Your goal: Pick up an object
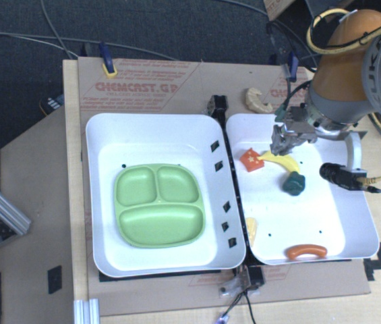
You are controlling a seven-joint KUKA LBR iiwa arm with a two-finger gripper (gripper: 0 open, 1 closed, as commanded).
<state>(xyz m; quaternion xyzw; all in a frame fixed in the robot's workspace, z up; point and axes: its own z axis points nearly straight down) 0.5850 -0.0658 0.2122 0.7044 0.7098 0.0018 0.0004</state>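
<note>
The banana [281, 160] lies in the right bin [352, 231] with its long axis running from upper left to lower right, one end pointing toward the red block [251, 160] and the other toward the teal piece [294, 183]. It sits directly below the gripper [283, 142], whose tips come down at or just above the banana's upper edge; contact cannot be made out. Whether the gripper is spread or pressed together cannot be told from this slant. The banana is small, yellow and gently curved, a toy fruit by its look. The red block sits just left of it, touching or nearly so, and the teal piece sits at its lower right end. An orange sausage [306, 252] lies well apart near the bin's front wall. The left bin [102, 181] holds a green divided plate [158, 204].
</note>
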